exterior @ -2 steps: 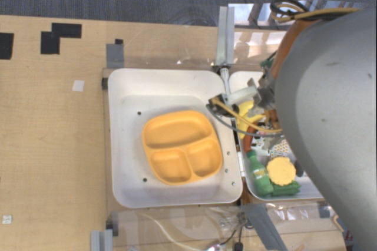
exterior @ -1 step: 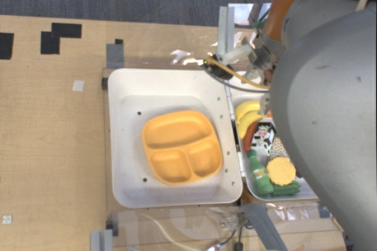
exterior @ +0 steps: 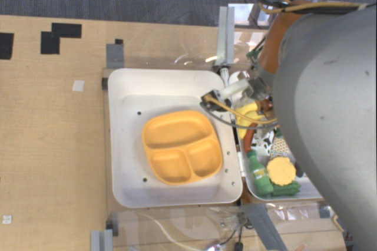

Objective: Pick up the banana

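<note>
Nearest the lens, the grey arm (exterior: pixel 330 96) is seen across the 3 o'clock side of the view, and much of the right bin (exterior: pixel 250 190) is covered by it. An orange band (exterior: pixel 273 46) is seen at the arm's 10 o'clock edge.

The banana (exterior: pixel 247 109) is found in the right bin, toward that bin's 10 o'clock corner and close to its left wall; only a short yellow part of it is exposed. The gripper (exterior: pixel 257 92) is placed just beside the banana, at about 1 o'clock from it. Whether the claw is spread or pressed together cannot be told, since its tip is lost among the wrist parts. No contact with the banana can be made out, and nothing is seen to be held.

At 6 o'clock from the banana, close by, a red item (exterior: pixel 247 135) is seen, and at 5 o'clock a small black-and-white item (exterior: pixel 268 141). Farther toward 6 o'clock, green items (exterior: pixel 259 178) are heaped against the bin's near wall, with a round yellow disc (exterior: pixel 281 171) lying on them.

At 8 o'clock from the banana, an orange divided plate (exterior: pixel 179 147) is set flat in the middle of the left bin (exterior: pixel 121 126). Both bins are borne by the pale wooden bench (exterior: pixel 53 144).
</note>
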